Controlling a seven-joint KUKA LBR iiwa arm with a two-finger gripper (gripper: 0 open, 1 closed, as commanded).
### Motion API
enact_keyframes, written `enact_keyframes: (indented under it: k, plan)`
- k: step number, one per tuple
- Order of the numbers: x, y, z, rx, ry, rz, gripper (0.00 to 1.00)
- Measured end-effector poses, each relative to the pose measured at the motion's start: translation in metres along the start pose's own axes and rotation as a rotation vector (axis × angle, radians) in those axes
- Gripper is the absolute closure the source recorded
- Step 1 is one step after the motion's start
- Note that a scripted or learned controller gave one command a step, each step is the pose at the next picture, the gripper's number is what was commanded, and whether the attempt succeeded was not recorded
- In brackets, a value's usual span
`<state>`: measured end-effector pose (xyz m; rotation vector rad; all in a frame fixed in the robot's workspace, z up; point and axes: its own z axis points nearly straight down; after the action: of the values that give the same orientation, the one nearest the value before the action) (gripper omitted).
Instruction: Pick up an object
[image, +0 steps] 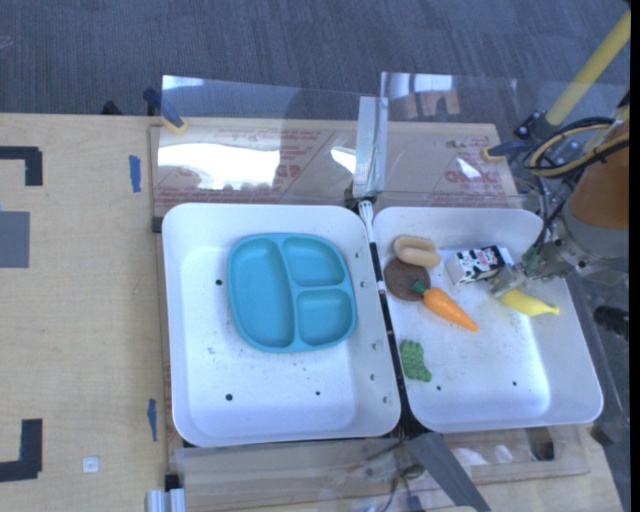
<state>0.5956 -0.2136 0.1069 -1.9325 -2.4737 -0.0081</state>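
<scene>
Yellow banana (529, 304) lies at right bin's (560, 395) upper right edge, gripper (537, 262) just above it (approach step; grip state unclear). Next: descend squarely over it.

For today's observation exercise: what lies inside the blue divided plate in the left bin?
The blue divided plate has three compartments, and only bare blue surface shows in each. It rests on the floor of the left bin; the bin floor beneath the plate is covered, so it cannot be seen.
</scene>
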Motion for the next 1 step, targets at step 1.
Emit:
enact_keyframes:
  k: [1]
  plan:
    - [0.0621,0.0680,-0.1387,-0.006,-0.007,0.138,1.00]
